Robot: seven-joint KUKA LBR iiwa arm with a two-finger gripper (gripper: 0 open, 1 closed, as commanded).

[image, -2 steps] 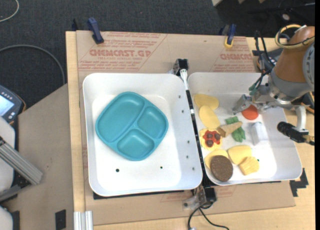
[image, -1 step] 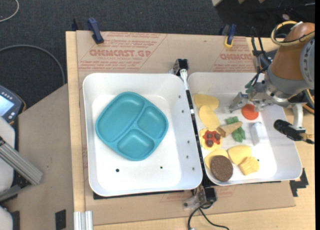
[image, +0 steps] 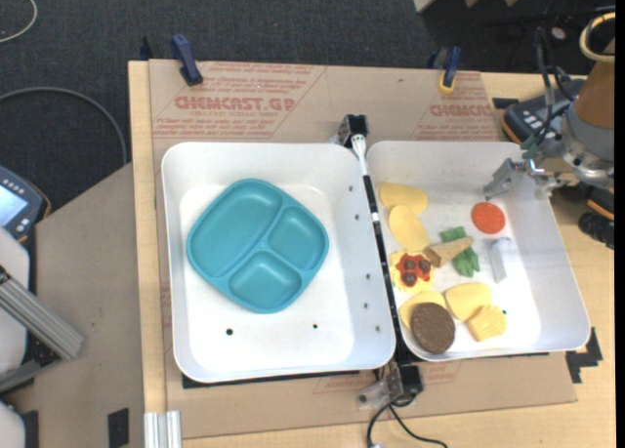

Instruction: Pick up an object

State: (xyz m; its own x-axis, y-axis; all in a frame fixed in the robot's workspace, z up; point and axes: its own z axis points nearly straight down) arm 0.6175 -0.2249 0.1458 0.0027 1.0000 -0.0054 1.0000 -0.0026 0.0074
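The right bin [image: 547,334] holds several toy foods. Two pale yellow pieces [image: 404,198] lie at its left side, with a red round slice [image: 488,218] towards the back right. Small green pieces [image: 466,262] and a yellow piece with red dots [image: 414,267] lie in the middle. A brown round patty [image: 432,327] and yellow wedges [image: 475,307] sit at the front. My gripper [image: 510,179] hangs over the bin's back right part, just above and behind the red slice, with nothing seen in it.
The left bin [image: 195,339] holds a teal divided plate [image: 257,243]. A small grey piece [image: 498,261] lies right of the green pieces. The arm [image: 591,134] comes in over the right bin's right rim. Clamps [image: 186,58] sit on the board's back edge.
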